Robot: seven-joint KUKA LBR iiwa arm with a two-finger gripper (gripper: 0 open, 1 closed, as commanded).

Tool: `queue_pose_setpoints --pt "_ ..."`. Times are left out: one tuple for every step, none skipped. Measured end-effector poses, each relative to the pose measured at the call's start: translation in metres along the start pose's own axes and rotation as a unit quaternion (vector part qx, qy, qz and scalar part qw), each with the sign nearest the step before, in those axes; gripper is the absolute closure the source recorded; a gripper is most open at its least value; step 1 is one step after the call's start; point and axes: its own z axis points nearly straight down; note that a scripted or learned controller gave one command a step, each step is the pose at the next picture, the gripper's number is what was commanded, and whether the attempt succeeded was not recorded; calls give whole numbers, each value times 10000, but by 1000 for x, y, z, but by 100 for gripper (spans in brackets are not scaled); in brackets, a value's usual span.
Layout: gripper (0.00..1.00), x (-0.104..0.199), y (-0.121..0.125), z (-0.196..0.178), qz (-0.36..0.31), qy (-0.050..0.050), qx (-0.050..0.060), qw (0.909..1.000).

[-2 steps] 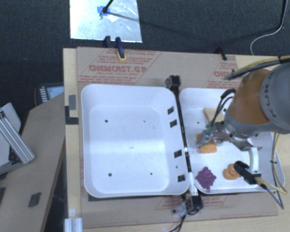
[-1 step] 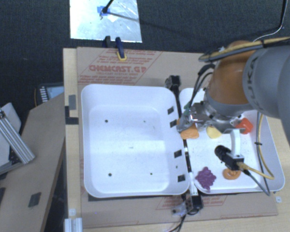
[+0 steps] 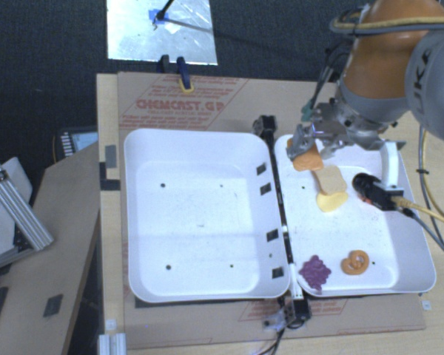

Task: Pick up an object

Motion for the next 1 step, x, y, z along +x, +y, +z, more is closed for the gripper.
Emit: queue_pose_setpoints --pt "100 54 47 119 -8 6 57 10000"
